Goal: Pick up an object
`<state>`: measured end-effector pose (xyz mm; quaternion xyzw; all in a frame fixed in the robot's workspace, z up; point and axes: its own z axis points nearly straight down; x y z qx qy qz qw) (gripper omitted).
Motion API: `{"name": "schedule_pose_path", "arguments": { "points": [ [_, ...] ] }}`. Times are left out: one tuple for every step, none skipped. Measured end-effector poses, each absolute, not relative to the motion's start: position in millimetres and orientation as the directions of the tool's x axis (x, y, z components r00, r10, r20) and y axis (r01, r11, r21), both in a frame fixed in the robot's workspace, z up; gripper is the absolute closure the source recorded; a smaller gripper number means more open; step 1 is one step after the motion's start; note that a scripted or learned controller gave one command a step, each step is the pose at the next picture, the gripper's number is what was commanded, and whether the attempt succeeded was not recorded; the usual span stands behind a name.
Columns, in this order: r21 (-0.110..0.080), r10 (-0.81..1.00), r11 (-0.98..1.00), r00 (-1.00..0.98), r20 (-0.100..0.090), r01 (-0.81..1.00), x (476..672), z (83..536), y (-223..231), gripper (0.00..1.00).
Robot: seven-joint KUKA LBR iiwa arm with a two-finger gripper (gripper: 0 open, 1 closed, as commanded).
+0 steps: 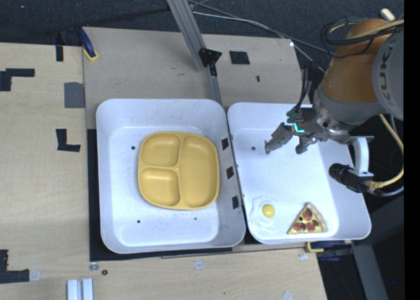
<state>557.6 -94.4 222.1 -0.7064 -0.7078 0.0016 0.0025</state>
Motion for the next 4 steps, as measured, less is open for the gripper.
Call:
{"name": "schedule_pose_path", "arguments": {
  "points": [
    [-0.002,1.000,0.002,-0.002,0.001,1.000,558.5,223,-94,0.00],
    [-0.005,1.000,0.001,-0.001,-0.001,1.000,557.5,180,-95,0.00],
    [-0.006,1.000,0.000,0.000,0.000,1.000,555.9,133,-103,0.00],
    [0.001,1.000,0.001,-0.001,-0.002,1.000,556.5,84,-103,0.00]
  ]
}}
